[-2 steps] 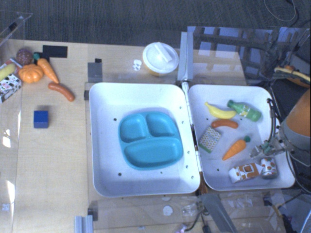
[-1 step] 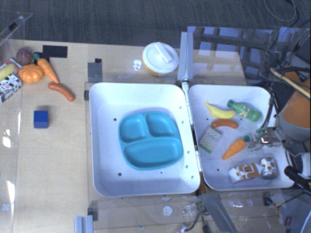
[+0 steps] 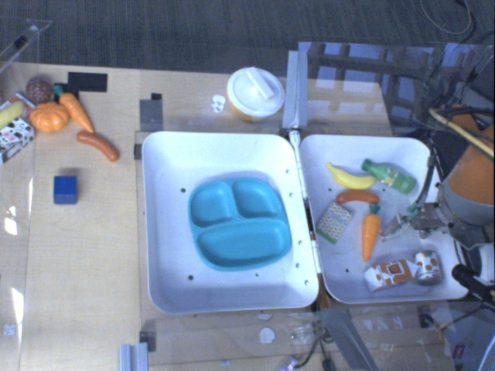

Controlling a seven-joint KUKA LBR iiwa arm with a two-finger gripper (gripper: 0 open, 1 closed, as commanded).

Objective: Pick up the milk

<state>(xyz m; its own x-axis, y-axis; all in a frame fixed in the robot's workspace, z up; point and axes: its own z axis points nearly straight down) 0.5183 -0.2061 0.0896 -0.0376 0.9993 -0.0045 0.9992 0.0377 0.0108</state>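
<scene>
Lying on its side near the front edge of the right bin (image 3: pixel 340 288): the milk (image 3: pixel 402 271), orange-and-white, print too small to read. Just behind, the jaws (image 3: pixel 398 224), nothing between them, opening impossible to tell. Best brought forward over the carton's middle, clear of the carrot (image 3: pixel 370 235).
</scene>
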